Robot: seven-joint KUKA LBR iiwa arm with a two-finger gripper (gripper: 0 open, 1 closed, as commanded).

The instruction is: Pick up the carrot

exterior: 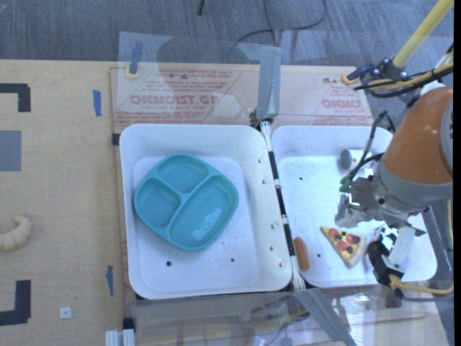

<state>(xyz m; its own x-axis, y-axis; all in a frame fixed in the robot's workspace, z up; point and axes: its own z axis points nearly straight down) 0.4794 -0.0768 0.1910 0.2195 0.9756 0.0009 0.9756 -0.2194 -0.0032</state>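
The carrot point(301, 254) is a small orange stick lying lengthwise in the right bin point(310, 166), close against its left wall near the front. The gripper point(350, 207) hangs over the middle of the right bin, to the right of the carrot and further back, well apart from it. A toy pizza slice point(344, 244) lies between the two, just in front of the gripper. I see nothing held in the gripper.
A teal divided plate point(186, 200) sits in the left bin point(144, 265). A small grey object point(346, 158) lies toward the back of the right bin. A pale croissant-like toy point(14, 234) rests on the bench at far left.
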